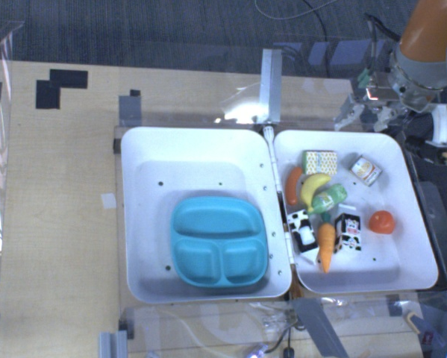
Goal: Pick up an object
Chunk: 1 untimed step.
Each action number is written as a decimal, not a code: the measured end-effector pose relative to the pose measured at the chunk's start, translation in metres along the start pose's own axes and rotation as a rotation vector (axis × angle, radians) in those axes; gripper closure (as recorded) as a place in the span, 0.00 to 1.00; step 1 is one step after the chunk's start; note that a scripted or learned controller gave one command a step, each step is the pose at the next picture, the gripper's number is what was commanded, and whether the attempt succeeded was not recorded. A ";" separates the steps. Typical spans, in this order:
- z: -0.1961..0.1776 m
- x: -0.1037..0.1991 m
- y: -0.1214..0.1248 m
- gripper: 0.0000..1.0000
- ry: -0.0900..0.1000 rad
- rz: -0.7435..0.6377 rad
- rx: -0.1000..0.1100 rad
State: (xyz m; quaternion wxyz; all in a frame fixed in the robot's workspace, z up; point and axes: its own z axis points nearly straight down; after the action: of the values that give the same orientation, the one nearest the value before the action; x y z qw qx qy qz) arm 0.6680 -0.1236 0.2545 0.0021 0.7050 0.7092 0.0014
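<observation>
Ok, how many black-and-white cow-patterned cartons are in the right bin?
2. One black-and-white cow-patterned carton lies near the bin's left wall, left of the orange carrot; the other carton sits just right of the carrot. More could be hidden under the piled toys.

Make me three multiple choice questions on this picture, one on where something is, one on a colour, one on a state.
1. Where is the blue tray?
A. left bin
B. right bin
C. bare bench

2. What colour is the small ball in the right bin?
A. green
B. red-orange
C. white

3. How does the carrot lie?
A. in the pincer
B. on the tray
C. loose on the bin floor

Answers: 1 A, the tray sits in the left bin. 2 B, it looks red-orange. 3 C, it rests among the toys, the pincer hanging above the bin's far edge.
</observation>
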 end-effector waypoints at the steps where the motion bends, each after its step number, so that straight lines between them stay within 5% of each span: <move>1: -0.147 0.020 0.002 0.00 -0.001 -0.251 -0.004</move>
State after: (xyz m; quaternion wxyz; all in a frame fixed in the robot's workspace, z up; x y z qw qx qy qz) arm 0.6695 -0.1039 0.4010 0.0039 0.6106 0.7919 0.0022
